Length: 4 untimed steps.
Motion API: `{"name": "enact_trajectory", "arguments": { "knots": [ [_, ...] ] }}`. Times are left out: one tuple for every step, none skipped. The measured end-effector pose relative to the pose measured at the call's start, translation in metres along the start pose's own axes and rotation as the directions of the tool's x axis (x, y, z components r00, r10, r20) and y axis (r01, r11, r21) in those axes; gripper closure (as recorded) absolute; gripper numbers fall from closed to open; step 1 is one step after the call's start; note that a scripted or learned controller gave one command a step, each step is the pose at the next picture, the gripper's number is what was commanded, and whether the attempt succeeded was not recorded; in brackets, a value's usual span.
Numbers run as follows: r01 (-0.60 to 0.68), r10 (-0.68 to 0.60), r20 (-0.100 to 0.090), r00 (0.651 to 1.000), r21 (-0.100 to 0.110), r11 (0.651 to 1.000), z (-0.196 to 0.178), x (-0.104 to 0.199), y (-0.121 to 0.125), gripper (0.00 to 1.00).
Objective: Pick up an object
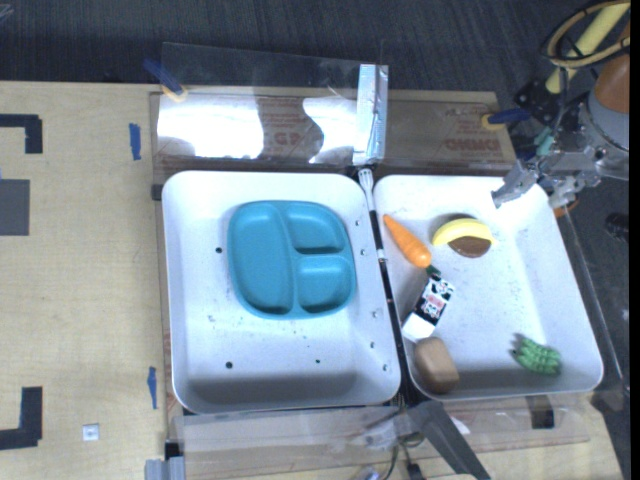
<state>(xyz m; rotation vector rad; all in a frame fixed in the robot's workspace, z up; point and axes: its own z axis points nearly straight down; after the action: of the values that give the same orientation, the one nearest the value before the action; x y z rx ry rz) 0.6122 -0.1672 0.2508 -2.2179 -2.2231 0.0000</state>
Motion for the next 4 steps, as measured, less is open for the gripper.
{"name": "enact_trajectory", "arguments": {
  "knots": [
    [0.187, -0.187, 0.004, 0.982, -0.005, 0.982, 0.163, 0.009, 0.056, 0.00],
    [0.434, -0.434, 0.001, 0.901, -0.002, 0.901, 0.165, 0.057, 0.033, 0.00],
    [0.714, -0.714, 0.004, 0.701, -0.003, 0.701, 0.129, 0.038, -0.010, 0.00],
    [0.527, -0.527, 0.005, 0.850, -0.005, 0.850, 0.164, 0.034, 0.005, 0.00]
  ]
}}
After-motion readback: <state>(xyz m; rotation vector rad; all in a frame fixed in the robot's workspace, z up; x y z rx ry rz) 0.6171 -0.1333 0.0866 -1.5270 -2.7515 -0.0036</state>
